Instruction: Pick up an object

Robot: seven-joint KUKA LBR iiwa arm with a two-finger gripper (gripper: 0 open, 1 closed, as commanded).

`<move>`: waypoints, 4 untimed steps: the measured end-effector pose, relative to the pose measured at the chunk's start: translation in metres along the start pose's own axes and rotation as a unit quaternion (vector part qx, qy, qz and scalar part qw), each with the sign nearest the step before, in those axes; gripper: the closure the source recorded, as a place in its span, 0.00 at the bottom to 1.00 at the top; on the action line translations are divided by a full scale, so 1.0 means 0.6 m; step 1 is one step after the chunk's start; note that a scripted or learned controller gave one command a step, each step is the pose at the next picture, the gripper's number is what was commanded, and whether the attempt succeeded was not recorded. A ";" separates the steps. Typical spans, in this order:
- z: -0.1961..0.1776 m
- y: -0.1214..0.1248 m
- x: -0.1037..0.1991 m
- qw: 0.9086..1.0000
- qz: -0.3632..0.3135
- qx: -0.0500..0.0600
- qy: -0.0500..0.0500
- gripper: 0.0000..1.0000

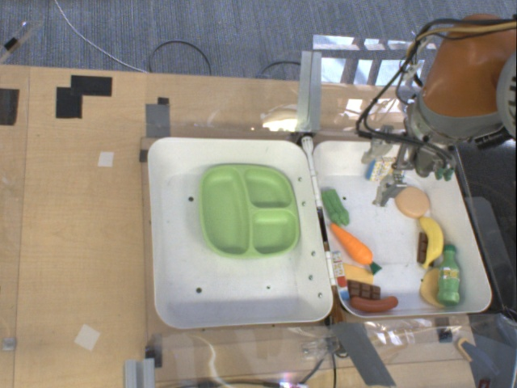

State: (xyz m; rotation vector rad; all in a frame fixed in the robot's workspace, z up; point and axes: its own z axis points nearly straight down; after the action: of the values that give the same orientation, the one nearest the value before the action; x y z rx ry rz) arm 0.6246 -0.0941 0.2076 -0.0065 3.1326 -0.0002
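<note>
Toy food is seen scattered in the right bin (477, 293), while the left bin (174, 297) is occupied by a green divided plate (248, 209). The gripper (392, 186) is held low over the upper part of the right bin, with nothing seen between its fingers (386, 194); whether they are spread or closed cannot be told. A round tan biscuit (413, 202) lies just beside the fingers, to their right and apart from them. Further down the bin, a carrot (353, 244), a green vegetable (334, 206), a banana (432, 239), a green bottle (448, 276), a sausage (373, 303) and a chocolate piece (361, 288) are laid. Both bins are carried by the wooden table (73, 241).
</note>
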 end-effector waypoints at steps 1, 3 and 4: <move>0.180 0.005 0.024 0.998 -0.058 0.001 -0.003 0.00; 0.196 -0.187 0.097 0.997 -0.071 0.001 -0.002 0.00; 0.170 -0.185 0.086 0.997 -0.074 0.004 -0.013 1.00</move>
State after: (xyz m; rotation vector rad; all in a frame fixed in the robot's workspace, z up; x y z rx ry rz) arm 0.5745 -0.2051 0.1052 -0.2351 3.0986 -0.0141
